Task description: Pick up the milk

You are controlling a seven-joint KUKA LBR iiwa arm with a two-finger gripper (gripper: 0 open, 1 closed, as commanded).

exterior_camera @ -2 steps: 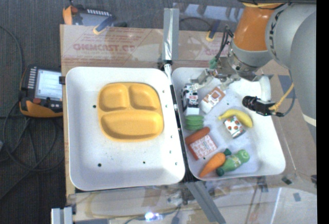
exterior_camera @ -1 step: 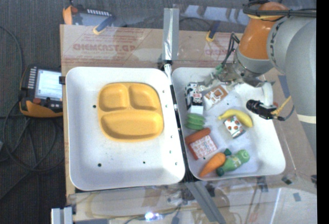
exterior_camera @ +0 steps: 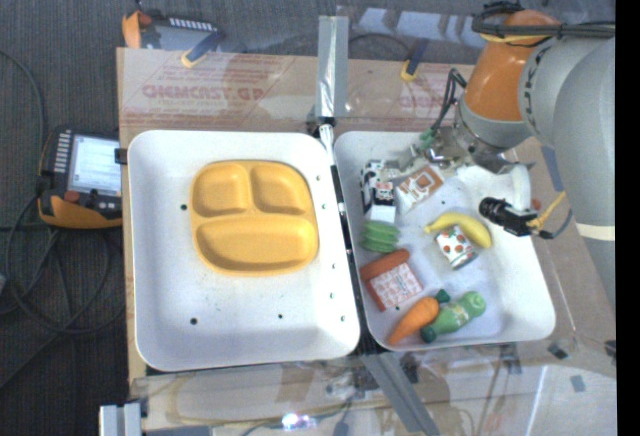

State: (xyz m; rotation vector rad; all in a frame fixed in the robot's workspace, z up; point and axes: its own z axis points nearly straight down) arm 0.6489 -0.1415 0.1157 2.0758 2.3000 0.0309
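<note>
The milk (exterior_camera: 380, 186) is a small white carton with dark patches, lying at the back left of the right bin (exterior_camera: 530, 309), close to the divider. My gripper (exterior_camera: 432, 151) hangs below the orange wrist band at the bin's back edge, a short way right of and behind the milk. A small orange-and-white box (exterior_camera: 419, 184) lies between the gripper and the milk. The gripper's tip is dark and cluttered against the bin wall.
The right bin also holds a banana (exterior_camera: 462, 224), a spotted can (exterior_camera: 455, 247), a green vegetable (exterior_camera: 380, 236), a red box (exterior_camera: 393, 283), a carrot (exterior_camera: 413, 321) and a green bottle (exterior_camera: 456, 313). A yellow divided tray (exterior_camera: 255, 216) sits in the left bin (exterior_camera: 160, 324).
</note>
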